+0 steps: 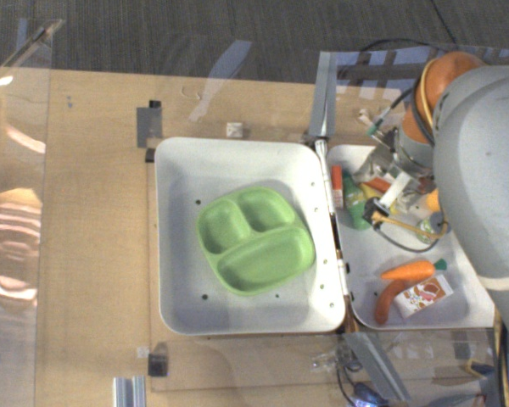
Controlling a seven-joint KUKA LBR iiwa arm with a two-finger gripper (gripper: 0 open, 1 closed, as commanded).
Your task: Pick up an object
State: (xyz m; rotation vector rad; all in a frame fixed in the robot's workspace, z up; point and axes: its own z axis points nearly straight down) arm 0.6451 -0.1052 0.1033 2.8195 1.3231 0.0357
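Observation:
My gripper [388, 179] hangs low over the far part of the right bin [365, 265], under the grey arm with its orange band [445, 79]. Just to its left lie a green item [356, 212] and a thin red item [336, 179] against the bin's left wall. Nearer the front lie an orange carrot [407, 270], a red and white carton [422, 295] and a curved orange-brown sausage [383, 303]. A yellow item [433, 200] peeks out beside the arm. Nothing is visibly held.
The left bin [176, 253] holds a green divided plate [253, 238] in its middle. A metal divider [322, 100] runs between the bins at the back. The arm's bulk covers the right bin's right side.

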